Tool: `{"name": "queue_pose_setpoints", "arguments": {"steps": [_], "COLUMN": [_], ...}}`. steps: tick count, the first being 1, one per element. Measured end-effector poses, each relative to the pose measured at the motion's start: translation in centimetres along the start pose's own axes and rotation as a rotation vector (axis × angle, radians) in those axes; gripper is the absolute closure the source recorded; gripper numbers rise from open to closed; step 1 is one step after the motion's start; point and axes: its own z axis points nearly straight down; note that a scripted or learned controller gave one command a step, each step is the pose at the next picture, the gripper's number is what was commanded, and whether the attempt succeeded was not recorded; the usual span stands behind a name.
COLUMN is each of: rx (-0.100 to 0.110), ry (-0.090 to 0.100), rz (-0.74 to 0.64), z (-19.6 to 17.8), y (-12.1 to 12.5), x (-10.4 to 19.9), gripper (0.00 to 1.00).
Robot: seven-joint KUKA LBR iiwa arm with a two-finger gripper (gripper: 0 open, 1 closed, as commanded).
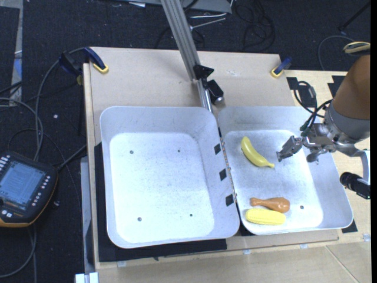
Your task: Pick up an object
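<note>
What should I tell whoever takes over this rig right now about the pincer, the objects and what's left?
Pincer: over the right bin, just right of the banana, with nothing between its fingers.
Objects: the banana lies in the upper middle of the right bin. A chicken drumstick and a corn cob lie together near the front edge of that bin.
Done: nothing lifted yet.
Left: close on one object, probably the banana as it is nearest, and raise it.

Grey arm (347,119), orange band, black cables, dark metal hand (293,148).
</note>
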Motion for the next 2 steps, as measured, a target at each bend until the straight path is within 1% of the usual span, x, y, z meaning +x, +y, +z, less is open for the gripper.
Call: {"name": "queue_pose_setpoints", "arguments": {"steps": [1, 2], "rx": [0.0, -0.004], "ry": [0.0, -0.001], "rz": [0.0, 0.0], "z": [4.3, 3.1], "y": [0.0, 0.1], "x": [-0.4, -0.4], "gripper": [0.0, 1.0]}}
